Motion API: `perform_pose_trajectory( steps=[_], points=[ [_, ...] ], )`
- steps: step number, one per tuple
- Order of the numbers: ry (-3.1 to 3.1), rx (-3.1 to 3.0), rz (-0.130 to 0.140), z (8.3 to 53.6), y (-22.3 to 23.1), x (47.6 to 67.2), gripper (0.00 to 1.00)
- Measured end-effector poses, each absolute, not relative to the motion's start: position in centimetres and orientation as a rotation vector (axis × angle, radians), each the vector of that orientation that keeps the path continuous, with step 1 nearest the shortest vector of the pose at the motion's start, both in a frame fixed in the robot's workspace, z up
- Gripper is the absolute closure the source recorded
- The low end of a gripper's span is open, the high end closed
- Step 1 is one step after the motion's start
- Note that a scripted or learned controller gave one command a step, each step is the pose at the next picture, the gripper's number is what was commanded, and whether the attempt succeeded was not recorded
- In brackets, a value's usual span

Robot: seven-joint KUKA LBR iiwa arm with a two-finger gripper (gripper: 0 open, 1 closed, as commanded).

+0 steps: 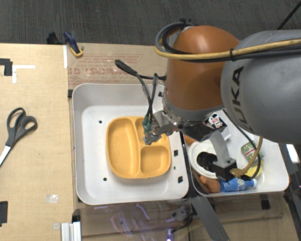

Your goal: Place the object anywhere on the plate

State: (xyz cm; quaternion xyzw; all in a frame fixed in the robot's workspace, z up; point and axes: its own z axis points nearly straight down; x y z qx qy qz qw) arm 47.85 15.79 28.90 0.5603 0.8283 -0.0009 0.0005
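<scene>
A yellow plate (124, 149) with three compartments lies in the left white bin (88, 134). My gripper (150, 132) hangs low over the plate's right side, above the ridge between the two smaller compartments. The big orange and grey wrist covers much of what lies behind it. I cannot make out any object at the gripper's tip.
The right bin (276, 182) holds a white bowl (196, 154), a blue bottle (238, 185), a brown-orange item (206, 183), a yellow banana-like piece (256, 170) and a green-labelled packet (248, 149). Scissors (15, 129) lie on the wooden bench to the left.
</scene>
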Motion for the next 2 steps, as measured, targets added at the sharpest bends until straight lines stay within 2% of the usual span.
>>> perform_pose_trajectory(
  steps=[1,2],
  points=[
    [2.601,1.760,-0.003,28.89,15.78,47.85,0.00],
    [2.603,1.757,-0.008,29.71,15.73,47.94,1.00]
  ],
)
